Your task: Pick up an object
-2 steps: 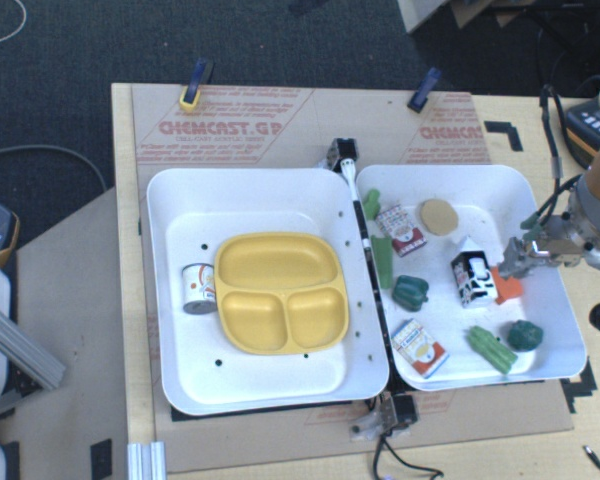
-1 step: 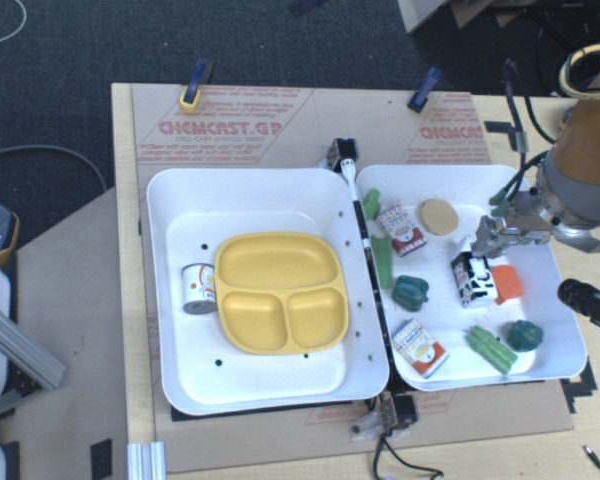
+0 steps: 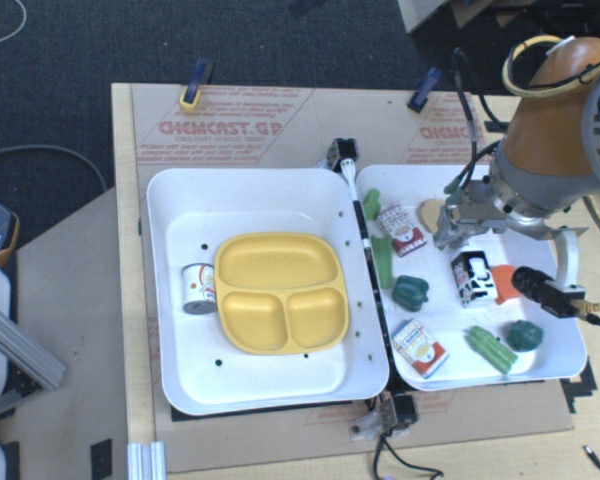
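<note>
Tool [image 3: 460, 226] hung low in right bin [image 3: 570, 353], upper right of frame, just above box [image 3: 472, 278]. Open/closed: couldn't tell. Nothing seen lifted; pick looked pending.

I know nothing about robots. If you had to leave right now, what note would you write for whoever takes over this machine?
Gripper: hangs over the back of the right bin, with no object visibly lifted.
Right bin: green pepper, two small cartons, black-and-white box, all lying on the floor of the bin.
Left bin: yellow divided tray, with a small can beside it.
Done: nothing picked up yet, as far as I can see.
Left: grasp one object and lift it.
</note>
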{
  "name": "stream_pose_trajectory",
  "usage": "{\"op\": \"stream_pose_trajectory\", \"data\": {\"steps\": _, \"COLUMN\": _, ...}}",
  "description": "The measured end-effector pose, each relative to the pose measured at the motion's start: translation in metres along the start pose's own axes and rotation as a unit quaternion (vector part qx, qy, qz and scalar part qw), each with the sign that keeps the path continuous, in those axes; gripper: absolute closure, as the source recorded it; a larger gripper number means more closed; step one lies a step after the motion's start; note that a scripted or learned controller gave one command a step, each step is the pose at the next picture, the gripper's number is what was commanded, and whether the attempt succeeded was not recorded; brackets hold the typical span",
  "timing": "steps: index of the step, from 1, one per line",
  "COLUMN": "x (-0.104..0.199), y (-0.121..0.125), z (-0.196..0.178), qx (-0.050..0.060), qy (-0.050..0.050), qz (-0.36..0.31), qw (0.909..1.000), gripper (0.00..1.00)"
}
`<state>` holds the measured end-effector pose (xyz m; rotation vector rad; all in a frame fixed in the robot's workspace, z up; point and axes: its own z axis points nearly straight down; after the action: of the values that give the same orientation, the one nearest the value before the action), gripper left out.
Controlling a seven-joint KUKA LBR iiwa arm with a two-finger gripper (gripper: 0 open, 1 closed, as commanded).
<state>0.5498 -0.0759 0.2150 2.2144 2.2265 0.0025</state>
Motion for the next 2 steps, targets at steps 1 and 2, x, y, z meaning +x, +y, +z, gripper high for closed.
{"op": "stream_pose_trajectory", "data": {"steps": 1, "x": 0.007, "y": 0.004, "z": -0.003, "qx": 0.0, "qy": -0.001, "qz": 0.002, "qw": 1.0, "gripper": 1.0}}
{"op": "stream_pose_trajectory", "data": {"steps": 2, "x": 0.014, "y": 0.012, "z": -0.02, "qx": -0.001, "qy": -0.001, "qz": 0.002, "qw": 1.0, "gripper": 1.0}}
